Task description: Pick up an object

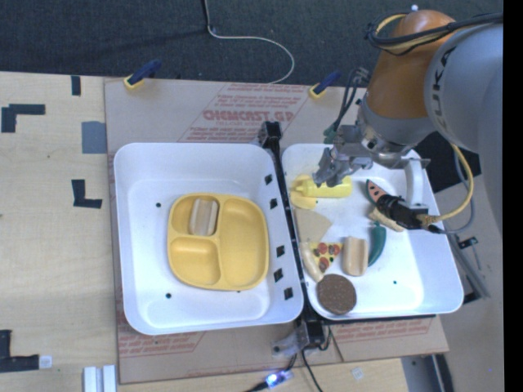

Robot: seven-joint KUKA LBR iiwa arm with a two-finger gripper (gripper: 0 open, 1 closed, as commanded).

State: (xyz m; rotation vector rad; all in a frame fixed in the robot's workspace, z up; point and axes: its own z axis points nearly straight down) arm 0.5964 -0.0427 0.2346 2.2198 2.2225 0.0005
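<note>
So we've got the arm (pixel 441 72) coming in from the right, with the end effector (pixel 333 168) down over the far left corner of the right bin (pixel 425 288), right on top of a yellow toy piece (pixel 320 191) (looks like a banana or similar, hard to be sure). We honestly can't tell how its grip stands from this angle, or whether it has hold of the yellow piece.

The rest of the right bin is a jumble: a pale wedge (pixel 317 218) just below the yellow piece, a small pizza slice with red dots (pixel 324 254), a bread roll (pixel 354 256) beside it, a green pepper (pixel 376 244) touching the roll, a brown round cookie (pixel 336 294) near the front edge, and a brown-and-red piece (pixel 391 207) off to the right.

In the left bin (pixel 139 300) we see a yellow divided plate (pixel 237 256) with a tan block (pixel 203 216) sitting in its upper left compartment. Both bins sit on cardboard on the table (pixel 49 243)
</note>
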